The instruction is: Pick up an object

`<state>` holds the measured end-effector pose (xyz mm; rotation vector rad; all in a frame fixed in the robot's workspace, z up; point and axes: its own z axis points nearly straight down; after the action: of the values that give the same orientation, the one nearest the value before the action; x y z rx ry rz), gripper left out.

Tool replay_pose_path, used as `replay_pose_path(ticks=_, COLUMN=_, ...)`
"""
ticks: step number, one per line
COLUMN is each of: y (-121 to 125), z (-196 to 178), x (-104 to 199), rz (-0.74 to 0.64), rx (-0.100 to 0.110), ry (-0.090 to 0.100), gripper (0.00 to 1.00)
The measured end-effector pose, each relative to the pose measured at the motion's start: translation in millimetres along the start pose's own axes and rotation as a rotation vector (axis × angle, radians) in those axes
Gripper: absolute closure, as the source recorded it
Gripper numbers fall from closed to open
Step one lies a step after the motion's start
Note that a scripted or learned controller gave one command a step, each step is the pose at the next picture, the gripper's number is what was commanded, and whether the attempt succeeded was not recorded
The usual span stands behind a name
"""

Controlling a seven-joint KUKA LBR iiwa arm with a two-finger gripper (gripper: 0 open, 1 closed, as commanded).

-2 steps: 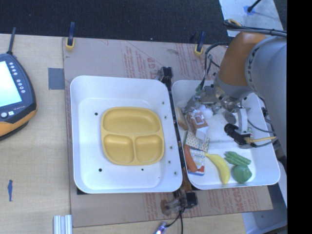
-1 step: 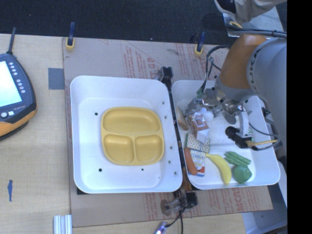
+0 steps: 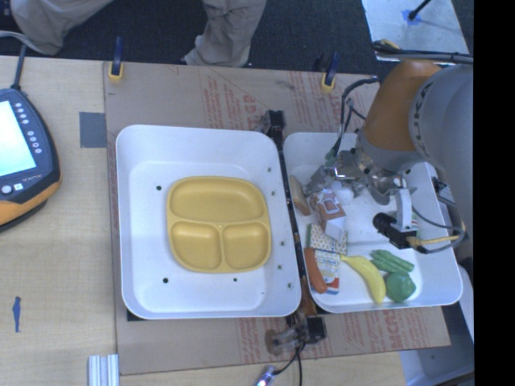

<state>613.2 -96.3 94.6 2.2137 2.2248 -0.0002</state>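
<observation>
While the gripper (image 3: 338, 185) hangs low in the right white bin (image 3: 438, 284), right of frame centre, its spread cannot be told. Just beneath sits a small red-and-white carton (image 3: 329, 212): likely light, stiff, best pinched across its narrow sides. No hold shows.

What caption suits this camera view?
KUKA arm's gripper low over toy food in the right bin; yellow divided tray in the left bin.

Wooden bench (image 3: 56, 296) (dark floor (image 3: 306, 14) behind)
</observation>
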Motion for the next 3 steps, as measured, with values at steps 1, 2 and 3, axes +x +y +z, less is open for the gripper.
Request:
replay_pose_path(ticks=1, y=0.2, z=-10.3, x=-1.2, rz=-0.001, rx=0.002, ry=-0.001, gripper=1.00)
replay_pose_path(ticks=2, y=-62.1, z=-97.9, x=5.3, rz=0.003, rx=0.005, ry=0.003, gripper=1.00)
replay_pose_path(ticks=3, y=-62.3, z=-97.4, x=5.5, rz=0.003, rx=0.006, ry=0.002, gripper=0.00)
